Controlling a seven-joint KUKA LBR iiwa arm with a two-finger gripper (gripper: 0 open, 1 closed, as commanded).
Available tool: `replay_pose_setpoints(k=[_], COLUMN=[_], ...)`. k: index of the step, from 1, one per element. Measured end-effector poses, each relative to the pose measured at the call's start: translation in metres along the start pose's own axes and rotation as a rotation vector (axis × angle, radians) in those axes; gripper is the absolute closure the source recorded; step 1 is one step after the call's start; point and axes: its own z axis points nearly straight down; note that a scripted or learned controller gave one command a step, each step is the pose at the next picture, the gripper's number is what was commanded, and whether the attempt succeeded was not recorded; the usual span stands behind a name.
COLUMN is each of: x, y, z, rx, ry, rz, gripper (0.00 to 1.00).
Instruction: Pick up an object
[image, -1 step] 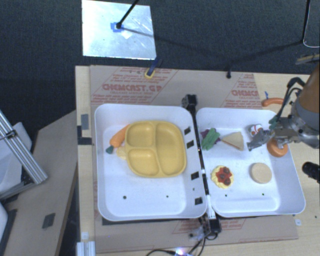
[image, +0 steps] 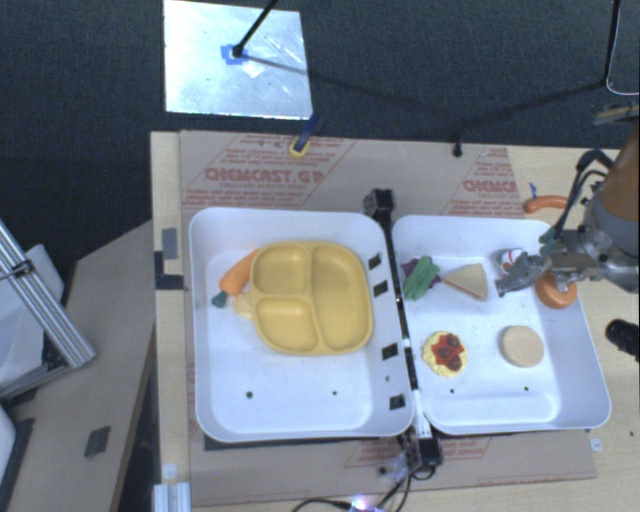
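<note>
In the right bin (image: 500, 408) lie several toy foods: a green and purple vegetable (image: 420, 276), a tan wedge (image: 467, 281), a small round pizza (image: 445, 352), a beige round biscuit (image: 522, 346) and an orange piece (image: 556, 293) by the right wall. My gripper (image: 513, 272) hangs over the bin's upper right part, just right of the tan wedge and left of the orange piece. I see nothing clearly held in it. The left bin (image: 300, 405) holds a yellow divided plate (image: 305, 297) with a toy carrot (image: 236, 273) at its left edge.
A black hinge strip (image: 396, 300) runs between the two bins. An orange clip (image: 545, 205) lies on the bench behind the right bin. A shiny metal sheet (image: 238, 58) sits beyond the bench. A metal frame (image: 40, 310) stands at the left.
</note>
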Motion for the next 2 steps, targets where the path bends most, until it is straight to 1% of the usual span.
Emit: replay_pose_setpoints(k=[1, 2], x=[0.0, 0.001], y=[0.001, 0.009], z=[0.041, 0.1], rx=[0.003, 0.005], ry=[0.001, 0.001], rz=[0.002, 0.002], gripper=[0.0, 0.0])
